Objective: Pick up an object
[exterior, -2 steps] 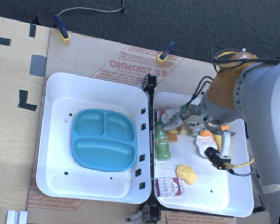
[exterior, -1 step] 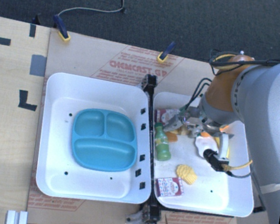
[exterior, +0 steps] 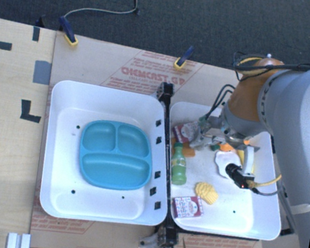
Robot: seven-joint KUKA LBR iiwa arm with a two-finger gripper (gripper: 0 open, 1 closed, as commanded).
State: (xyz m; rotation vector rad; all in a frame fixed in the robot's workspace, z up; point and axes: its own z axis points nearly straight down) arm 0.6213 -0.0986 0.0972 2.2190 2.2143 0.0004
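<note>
The gripper reaches into the right bin, its tip lost among cables and clutter, so I cannot tell its state. Just beneath it a green bottle with an orange cap lies flat by the bin's left wall, a crumpled red-and-white packet beside the tip

Two bins are set side by side on the bench. In the left bin a divided plate is placed near centre. In the right bin, a bottle is found at 9 o'clock, a corn cob near centre, a packet at 7 o'clock, a wrapper at 10 o'clock.
</note>
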